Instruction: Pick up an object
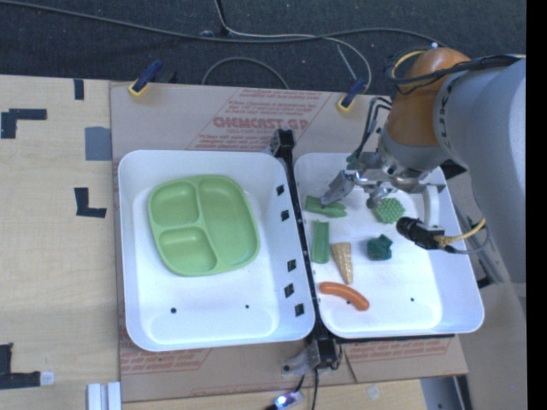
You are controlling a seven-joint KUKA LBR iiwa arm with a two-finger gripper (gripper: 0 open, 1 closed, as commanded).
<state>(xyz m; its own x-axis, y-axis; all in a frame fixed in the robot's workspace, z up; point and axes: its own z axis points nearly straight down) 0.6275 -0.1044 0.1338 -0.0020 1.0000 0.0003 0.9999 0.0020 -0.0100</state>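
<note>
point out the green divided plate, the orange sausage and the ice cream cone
green divided plate (203, 225): camera view, on the ridge between its compartments, left bin
orange sausage (344, 295): camera view, middle of its curved body, right bin
ice cream cone (343, 260): camera view, middle of the tan cone

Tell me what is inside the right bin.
In the right bin: green stick, cone, orange sausage, dark green piece, light green piece. The arm covers the rear part.

Right bin contents: flat green leaf-shaped piece (325, 205), long green pod-like stick (320, 241), tan ridged cone (343, 261) pointing downward, orange sausage-shaped piece (344, 295), dark green broccoli-like lump (380, 247), light green knobbly piece (389, 209).
</note>
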